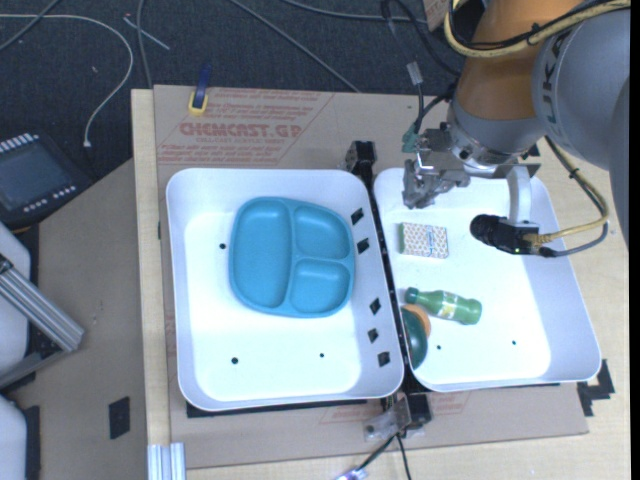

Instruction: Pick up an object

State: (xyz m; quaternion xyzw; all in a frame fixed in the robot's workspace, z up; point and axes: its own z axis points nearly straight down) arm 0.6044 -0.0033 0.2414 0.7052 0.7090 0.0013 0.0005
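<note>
The gripper (424,190) hangs over the far left corner of the right-hand bin (560,298), its two metal fingers (414,187) pointing down and standing slightly apart with nothing between them. Just nearer the camera than the gripper, a small flat packet with a pale patterned face (424,240) lies on the floor of the right-hand bin, close to but apart from the fingertips. Farther toward the near edge of that bin a small green bottle with a yellow label (447,305) lies on its side, its cap end pointing toward the divider between the bins. Just beside the bottle's cap end, against the bin's left wall, sit a small orange object (417,318) and, touching it on the near side, a dark green rounded one (416,340); what exactly they are cannot be told. A black fitting with a cable (503,233) sits to the right of the packet, below the arm's white bracket. The grey arm with its orange band (510,53) rises from the gripper toward the upper right. In the left-hand bin (200,298), well apart from the gripper, a blue divided plate with three compartments (291,256) lies flat near the middle.
</note>
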